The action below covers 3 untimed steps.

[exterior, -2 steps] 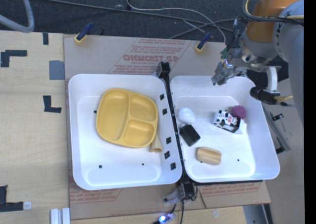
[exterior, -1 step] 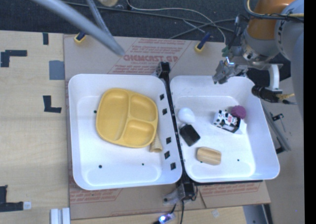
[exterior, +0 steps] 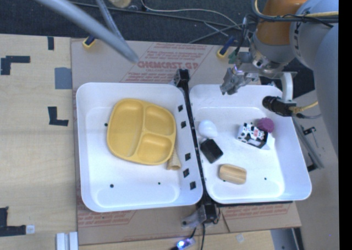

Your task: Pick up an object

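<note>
Bins: 2, white, shallow, side by side on bench (exterior: 33,133), joined along a black divider strip w/ clips.

Left bin (exterior: 91,188): 2 items. 1 yellow divided plate (exterior: 141,131), 3 compartments, lying flat, takes up most of the bin's upper middle. 1 small tan cone-shaped piece (exterior: 174,161) touching plate's lower-right edge, near the divider.

Right bin (exterior: 291,185): 5 items.
- 1 white rounded object (exterior: 207,128), upper left of bin, close to divider.
- 1 black flat block (exterior: 210,150), just below the white one, tilted, touching or nearly so.
- 1 tan bread-like block (exterior: 232,174), rounded oblong, lower centre, apart from the rest.
- 1 black-and-white patterned object (exterior: 252,134), cow-like blotches, right of centre.
- 1 purple object (exterior: 266,124), small, roundish, against upper-right side of the patterned one; partly hidden, shape unclear.

No single target marked; candidates are the 5 in right bin + 2 in left. All lie on bin floors, none lifted.

Arm (exterior: 319,17): 1, grey, orange band, coming in from right. Pincer (exterior: 234,82) hangs over upper-left rim area of right bin, above and well apart from the white rounded object. Nothing seen between its fingers. How far open: can't tell, tips too small and blurred.

Cardboard sheet (exterior: 165,61) w/ red print under both bins.
</note>
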{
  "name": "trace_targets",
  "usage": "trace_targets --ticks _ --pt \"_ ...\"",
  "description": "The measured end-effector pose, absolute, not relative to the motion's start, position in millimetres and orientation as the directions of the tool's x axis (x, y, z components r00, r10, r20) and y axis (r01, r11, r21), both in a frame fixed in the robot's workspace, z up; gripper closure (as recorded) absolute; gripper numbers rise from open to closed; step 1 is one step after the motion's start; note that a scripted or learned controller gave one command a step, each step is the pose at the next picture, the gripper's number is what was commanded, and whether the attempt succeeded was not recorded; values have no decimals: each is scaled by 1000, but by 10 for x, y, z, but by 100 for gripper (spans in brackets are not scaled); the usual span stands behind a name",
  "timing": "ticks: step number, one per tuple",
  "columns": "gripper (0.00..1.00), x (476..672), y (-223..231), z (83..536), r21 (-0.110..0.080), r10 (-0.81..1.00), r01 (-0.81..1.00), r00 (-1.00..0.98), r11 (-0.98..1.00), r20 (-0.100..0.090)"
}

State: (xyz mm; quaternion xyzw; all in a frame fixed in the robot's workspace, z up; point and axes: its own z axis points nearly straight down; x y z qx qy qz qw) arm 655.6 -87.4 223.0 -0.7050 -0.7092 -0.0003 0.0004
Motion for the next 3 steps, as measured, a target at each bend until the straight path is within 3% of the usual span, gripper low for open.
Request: trace_targets --ticks 3 --pt "100 6381 626 2096 -3 1000 1000 -5 5 0"
